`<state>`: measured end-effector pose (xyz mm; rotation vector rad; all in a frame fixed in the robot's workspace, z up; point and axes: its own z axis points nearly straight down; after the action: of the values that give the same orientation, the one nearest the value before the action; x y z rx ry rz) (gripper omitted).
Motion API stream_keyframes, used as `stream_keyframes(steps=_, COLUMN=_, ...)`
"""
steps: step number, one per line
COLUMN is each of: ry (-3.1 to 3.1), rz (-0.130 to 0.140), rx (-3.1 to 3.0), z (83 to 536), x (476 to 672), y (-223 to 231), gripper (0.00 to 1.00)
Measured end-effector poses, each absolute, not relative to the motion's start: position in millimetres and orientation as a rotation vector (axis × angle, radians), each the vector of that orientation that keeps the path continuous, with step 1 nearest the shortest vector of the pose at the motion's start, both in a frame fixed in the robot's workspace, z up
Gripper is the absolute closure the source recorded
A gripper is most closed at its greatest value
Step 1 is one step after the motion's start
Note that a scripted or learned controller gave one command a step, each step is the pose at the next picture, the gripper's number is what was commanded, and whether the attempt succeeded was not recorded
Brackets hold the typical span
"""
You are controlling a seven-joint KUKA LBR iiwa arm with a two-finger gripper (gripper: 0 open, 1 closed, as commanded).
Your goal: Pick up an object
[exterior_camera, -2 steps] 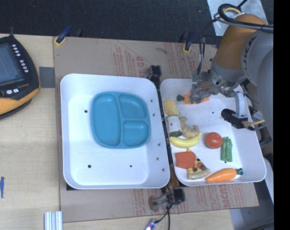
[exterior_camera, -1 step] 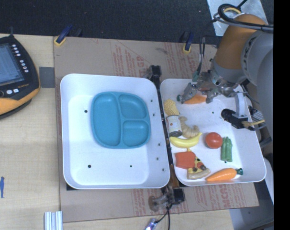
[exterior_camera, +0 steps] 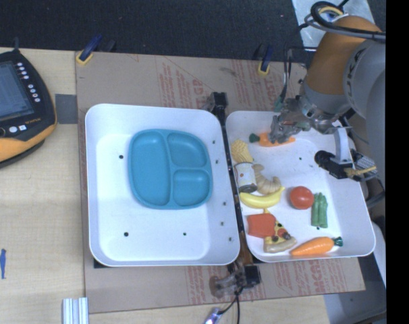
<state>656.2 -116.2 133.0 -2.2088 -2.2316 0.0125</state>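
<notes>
Up at the far end of the right bin, a small orange carrot with a green top lies flat on the white floor, and the gripper is right down on it, though I can't tell how its grip stands because everything blurs together there. Nearer along that bin's left side sit a corn cob, a small can, a pale knobby piece and a banana, all bunched close. Further right are a red tomato and a green veggie just beside it. At the near end there's a red block, a pizza slice touching it, and a bigger carrot. Over in the left bin lies a blue divided plate. On the bench at far left rests an orange-edged teach pendant.
</notes>
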Motion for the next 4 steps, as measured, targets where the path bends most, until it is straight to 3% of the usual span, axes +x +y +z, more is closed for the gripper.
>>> stream_keyframes(steps=1, ry=-2.232, rz=0.013, rx=-2.208, z=133, x=656.1, y=-116, gripper=0.00)
stream_keyframes(steps=2, ry=-2.226, rz=0.008, rx=-2.213, z=91, x=655.6, y=-100, gripper=0.00)
stream_keyframes(steps=3, ry=-2.222, rz=0.015, rx=-2.207, z=101, x=654.6, y=-102, gripper=1.00)
stream_keyframes(steps=4, ry=-2.222, rz=0.015, rx=-2.207, z=101, x=654.6, y=-102, gripper=0.00)
